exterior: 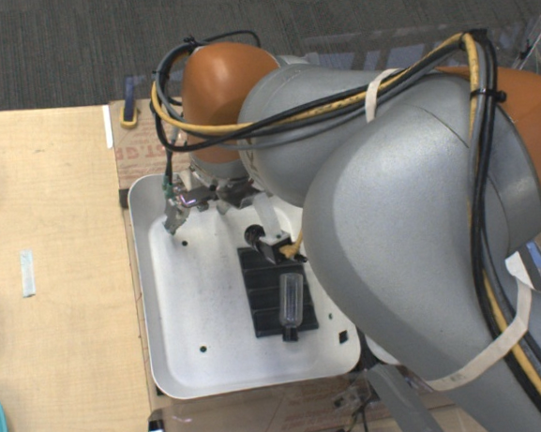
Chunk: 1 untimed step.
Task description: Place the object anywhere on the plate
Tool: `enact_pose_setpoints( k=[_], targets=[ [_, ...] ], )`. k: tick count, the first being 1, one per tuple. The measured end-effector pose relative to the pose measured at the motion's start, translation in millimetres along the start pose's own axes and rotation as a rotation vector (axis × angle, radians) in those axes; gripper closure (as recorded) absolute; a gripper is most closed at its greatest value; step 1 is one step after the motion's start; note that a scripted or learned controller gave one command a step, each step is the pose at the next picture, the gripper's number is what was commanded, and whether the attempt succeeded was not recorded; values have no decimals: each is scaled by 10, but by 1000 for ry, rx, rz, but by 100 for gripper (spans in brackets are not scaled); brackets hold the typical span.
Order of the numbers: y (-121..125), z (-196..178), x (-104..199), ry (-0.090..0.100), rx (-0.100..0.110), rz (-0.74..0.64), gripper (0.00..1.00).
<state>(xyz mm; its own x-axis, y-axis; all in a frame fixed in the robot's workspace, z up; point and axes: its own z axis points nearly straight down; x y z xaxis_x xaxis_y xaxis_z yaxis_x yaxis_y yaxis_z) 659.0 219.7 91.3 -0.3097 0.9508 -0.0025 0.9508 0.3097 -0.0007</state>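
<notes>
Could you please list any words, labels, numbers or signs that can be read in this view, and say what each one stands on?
No text here can be read for certain.
Cardboard strip beside the white bin: faint reddish printing, too blurred to read.
Black ridged object in the bin: no marking visible.
Grey arm with its orange band: no label visible.
Small pale strip on the wooden bench: no lettering can be made out.

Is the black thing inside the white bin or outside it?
Inside. The black thing lies flat on the floor of the bin, with the rim all around it.
</notes>
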Motion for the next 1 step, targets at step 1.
enact_pose_setpoints(
  k=[1],
  targets=[
    [0, 1, 3, 0, 0, 0, 0]
  ],
)
